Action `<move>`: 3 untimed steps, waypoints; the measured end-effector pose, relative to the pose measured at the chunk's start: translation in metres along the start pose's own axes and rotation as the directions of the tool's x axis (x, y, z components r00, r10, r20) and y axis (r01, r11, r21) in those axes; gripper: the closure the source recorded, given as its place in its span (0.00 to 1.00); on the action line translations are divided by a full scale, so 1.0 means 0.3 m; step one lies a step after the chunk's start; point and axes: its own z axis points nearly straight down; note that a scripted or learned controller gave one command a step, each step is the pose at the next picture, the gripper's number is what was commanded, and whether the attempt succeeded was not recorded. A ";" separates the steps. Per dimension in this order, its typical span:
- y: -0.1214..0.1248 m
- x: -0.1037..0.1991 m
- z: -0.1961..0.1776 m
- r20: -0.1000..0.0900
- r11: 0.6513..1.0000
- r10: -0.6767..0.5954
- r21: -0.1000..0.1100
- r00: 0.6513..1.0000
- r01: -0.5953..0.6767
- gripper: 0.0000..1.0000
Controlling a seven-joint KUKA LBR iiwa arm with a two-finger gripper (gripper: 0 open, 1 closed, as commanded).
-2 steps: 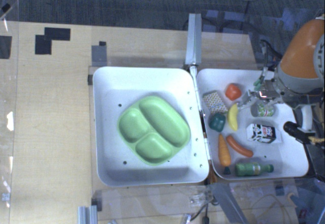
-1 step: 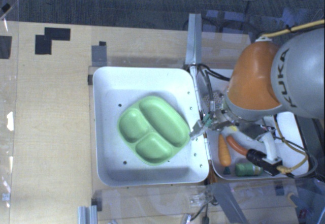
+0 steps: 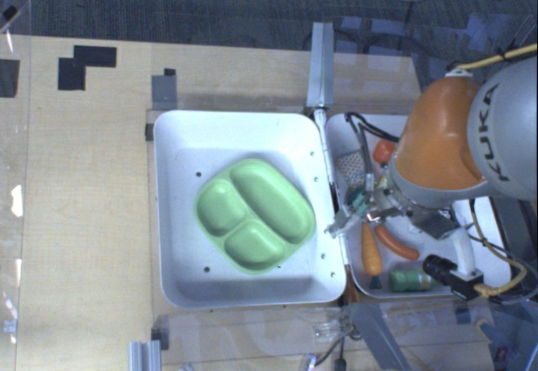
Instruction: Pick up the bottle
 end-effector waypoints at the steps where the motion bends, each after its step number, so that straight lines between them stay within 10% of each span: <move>1: 0.042 0.128 -0.232 0.001 0.998 0.059 -0.003 0.998 -0.059 0.00; 2: 0.148 0.032 -0.073 0.001 0.995 0.105 0.000 0.995 -0.105 0.00; 3: -0.039 -0.123 -0.001 0.001 1.000 -0.004 0.000 1.000 0.004 0.00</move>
